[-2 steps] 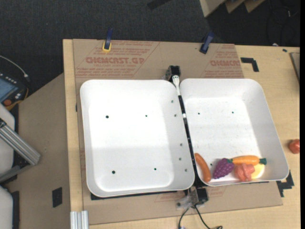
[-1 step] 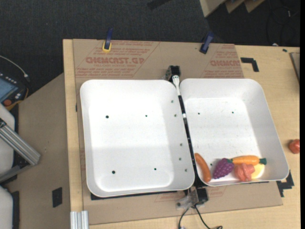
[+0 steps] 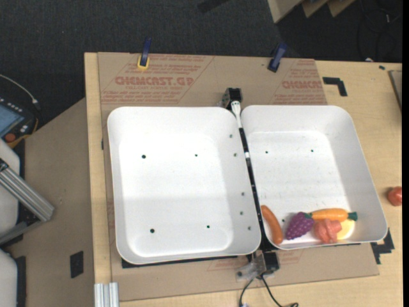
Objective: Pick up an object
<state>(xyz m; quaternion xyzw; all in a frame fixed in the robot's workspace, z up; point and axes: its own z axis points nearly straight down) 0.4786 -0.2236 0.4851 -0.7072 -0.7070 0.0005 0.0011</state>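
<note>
- The right bin (image 3: 307,171) serves as the landmark: every pickable thing lies huddled along its near edge, in the low corner where the bin floor curves up, which suggests they slid or were dropped there together.
- Nearest that bin's inner wall lies an orange sausage-shaped toy (image 3: 271,224), tilted, with its lower end against the near rim.
- Just beside it, further from the inner wall, sits a purple toy grape bunch (image 3: 298,226), knobbly and dark, touching or nearly touching its neighbours.
- Next along the near rim is a reddish toy (image 3: 326,230), its shape too blurred to name, and above it a toy carrot (image 3: 332,214) lying flat, orange with a green tip pointing toward the bin's outer wall.
- A pale yellow piece (image 3: 346,229) peeks out beside the reddish toy.
- The left bin (image 3: 176,181) adjoins the landmark bin's inner wall.
- A small red object (image 3: 395,196) rests on the bench beyond the right bin's outer wall.
- The gripper's opening and any load cannot be told from this view.
</note>
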